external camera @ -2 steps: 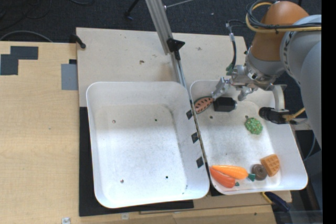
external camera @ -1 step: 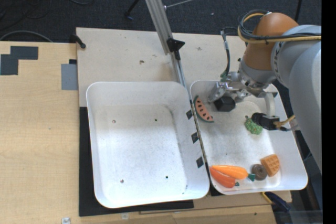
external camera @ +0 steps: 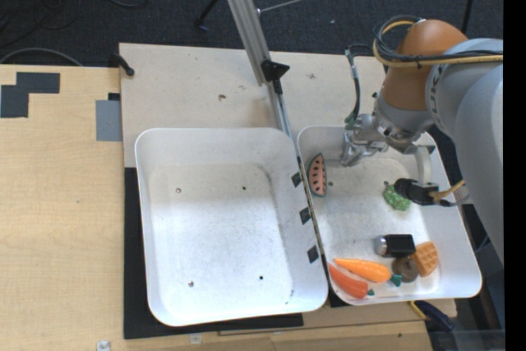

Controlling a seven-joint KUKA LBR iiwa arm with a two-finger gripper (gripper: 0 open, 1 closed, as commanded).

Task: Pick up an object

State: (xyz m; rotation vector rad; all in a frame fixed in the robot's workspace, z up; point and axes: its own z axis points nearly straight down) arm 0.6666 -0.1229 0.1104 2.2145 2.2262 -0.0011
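Gripper hangs low over the right bin's far end, its grip impossible to read here. Nearest target, the melon slice, lies just left against the divider; approach from the open side, since the wall crowds one finger.

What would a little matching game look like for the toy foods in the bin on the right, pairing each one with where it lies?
Things:
1. watermelon slice
2. green toy
3. carrot
4. waffle

Places:
A. near the bin's front edge, beside a red-orange piece
B. against the divider between the two bins
C. near the bin's front right corner
D. toward the bin's right side, about midway back

Pairs: 1-B, 2-D, 3-A, 4-C
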